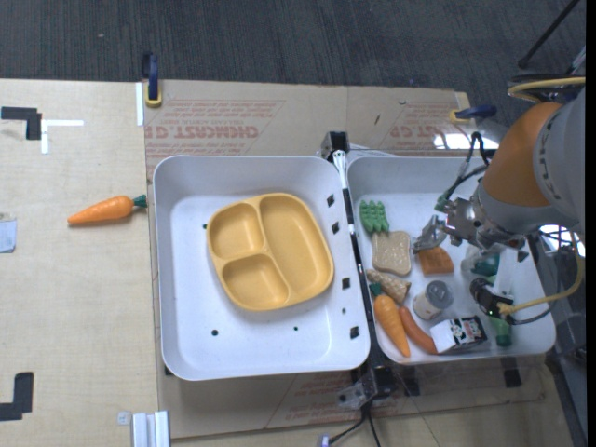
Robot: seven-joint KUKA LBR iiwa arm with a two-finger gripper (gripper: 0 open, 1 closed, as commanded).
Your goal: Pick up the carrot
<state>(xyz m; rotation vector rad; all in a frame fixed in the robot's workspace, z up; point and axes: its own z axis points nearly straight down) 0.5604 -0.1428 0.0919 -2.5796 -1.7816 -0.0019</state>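
Observation:
Two carrots lie side by side at the front of the right bin (535,343): an orange carrot (391,325) and a darker, redder one (417,331). A third carrot (102,210) with a green stub lies on the bare bench, left of the left bin. My gripper (435,234) hangs low over the middle of the right bin, just above an orange block (435,263) and beside a slice of toast (392,252). It is well behind the two carrots, and I see nothing in its grasp.
The left bin (177,250) holds a yellow divided plate (269,250). In the right bin are also a green ridged piece (374,216), a beige bit (389,286), a grey round can (438,295), a small printed card (463,332) and a green bottle (503,331).

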